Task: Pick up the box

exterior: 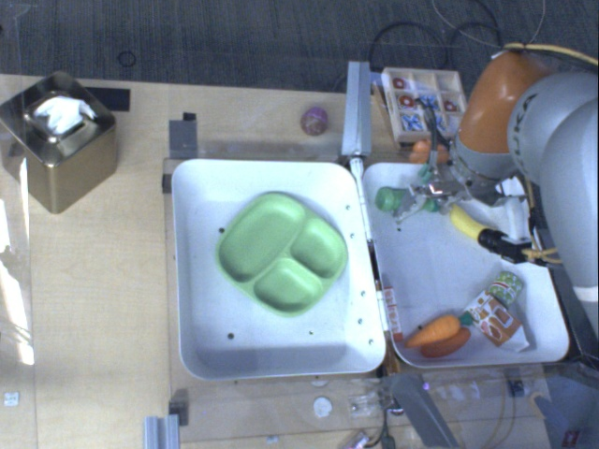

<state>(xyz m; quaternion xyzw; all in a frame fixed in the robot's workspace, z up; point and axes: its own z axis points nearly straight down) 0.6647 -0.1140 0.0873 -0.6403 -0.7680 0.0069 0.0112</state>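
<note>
A small brown and green carton box [496, 312] lies tilted in the right bin [440, 279], near its front right corner. My gripper [421, 195] hangs over the bin's back left part, well away from the box and beyond it. A green toy [388, 197] lies right beside the gripper on its left, and a yellow banana-like piece [465, 224] lies just to its right. The arm's orange band [491, 101] and grey body cover the bin's back right corner.
An orange carrot [438, 333] lies at the right bin's front, left of the box. The left bin [201, 344] holds a green divided plate [283, 251]. A flat printed pack [421, 101] sits behind the right bin, and a tissue holder [61, 138] stands far left.
</note>
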